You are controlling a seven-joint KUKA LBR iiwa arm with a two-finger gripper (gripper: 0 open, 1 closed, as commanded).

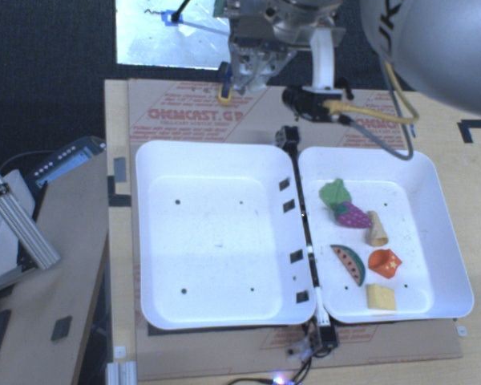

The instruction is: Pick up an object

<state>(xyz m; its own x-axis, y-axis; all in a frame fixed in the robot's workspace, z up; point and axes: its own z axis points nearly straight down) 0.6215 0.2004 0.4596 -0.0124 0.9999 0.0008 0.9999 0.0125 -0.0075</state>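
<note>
Tool (242, 74) hung above worktop (184, 111) behind both bins; jaw state could not be told. Right bin (445, 239) held grapes (351, 213), watermelon slice (349, 263).

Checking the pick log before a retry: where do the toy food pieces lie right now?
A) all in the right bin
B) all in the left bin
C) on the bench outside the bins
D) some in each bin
A: the grapes, watermelon slice and cheese cube all lie in the right bin.
</note>
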